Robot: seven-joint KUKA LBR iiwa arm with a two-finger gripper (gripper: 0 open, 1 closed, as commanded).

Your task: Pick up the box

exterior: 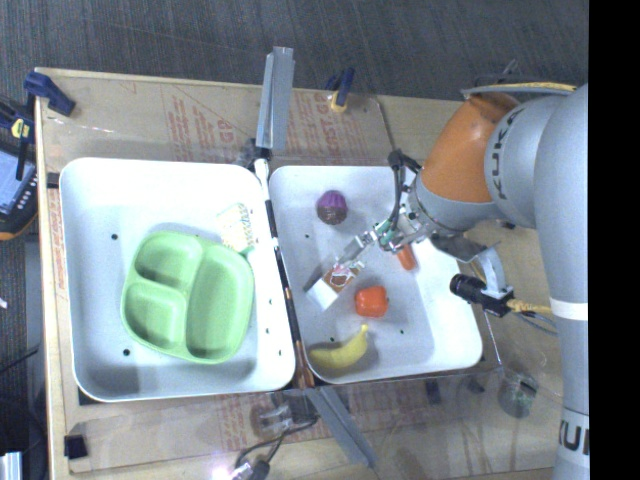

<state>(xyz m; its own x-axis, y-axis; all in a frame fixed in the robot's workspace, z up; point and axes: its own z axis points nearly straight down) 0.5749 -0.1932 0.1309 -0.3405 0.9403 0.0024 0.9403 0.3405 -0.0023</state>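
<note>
Dark carpet is seen around the desk (150, 103), on which two white bins are set side by side. Over the right bin (450, 343) the pincer (385, 233) is poised; whether it is clenched or released cannot be told. Just beside it, down-left, the box (335, 278) is found tilted. Near are a red fruit (371, 301), a banana (341, 352) and a purple ball (332, 207). A green tray (188, 295) is held in the left bin (100, 198).

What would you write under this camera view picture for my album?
Robot end effector reaching the small box beside a banana.
</note>
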